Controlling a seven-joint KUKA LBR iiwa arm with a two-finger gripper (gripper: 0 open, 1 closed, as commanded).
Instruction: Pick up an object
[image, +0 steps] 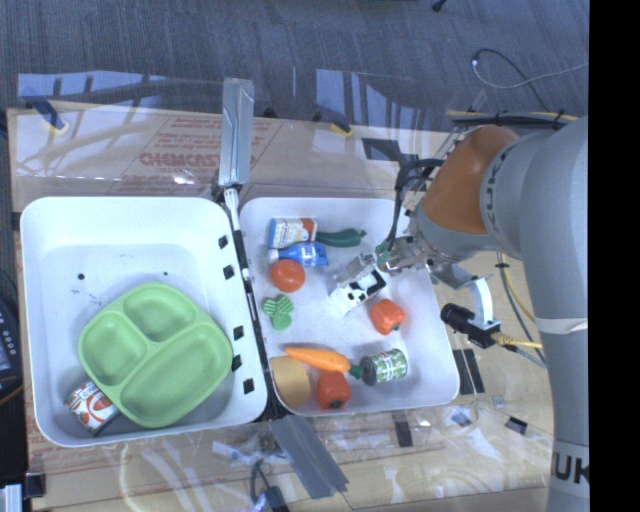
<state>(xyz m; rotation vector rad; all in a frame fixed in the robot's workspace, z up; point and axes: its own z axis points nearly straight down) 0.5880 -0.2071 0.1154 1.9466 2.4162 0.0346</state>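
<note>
Lying nearest in the right bin (440, 372) are a carrot (317, 357) and a jar (385, 366); farther back, a cow toy (360, 290) sits just below the gripper (380, 262). Whether that claw grips anything, I cannot tell.

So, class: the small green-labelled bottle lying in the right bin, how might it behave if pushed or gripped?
The bottle lies on its side, so it would probably roll if nudged. Its rounded body looks smooth, so fingers may slip. The carrot touching its cap end might shift with it.
</note>
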